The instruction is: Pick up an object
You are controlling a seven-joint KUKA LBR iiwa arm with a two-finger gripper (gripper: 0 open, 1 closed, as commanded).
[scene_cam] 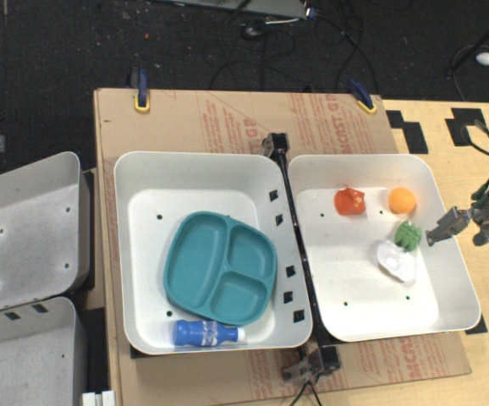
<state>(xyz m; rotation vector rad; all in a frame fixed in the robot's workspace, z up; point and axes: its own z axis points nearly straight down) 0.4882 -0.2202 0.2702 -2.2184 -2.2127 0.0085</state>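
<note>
The right bin (447,311) holds a red object (350,201), an orange ball (403,200), a small green object (409,236) and a white crumpled object (398,262). My gripper (467,225) reaches in over the right rim of that bin, just right of the green object and apart from it. Nothing is seen held in it. A teal divided plate (219,267) and a blue bottle (204,334) lie in the left bin (134,227).
A black divider (293,244) runs between the two bins. The bins sit on a brown board (202,121) with clamps at its far edge. Grey trays (24,227) lie to the left, and cables trail at the right.
</note>
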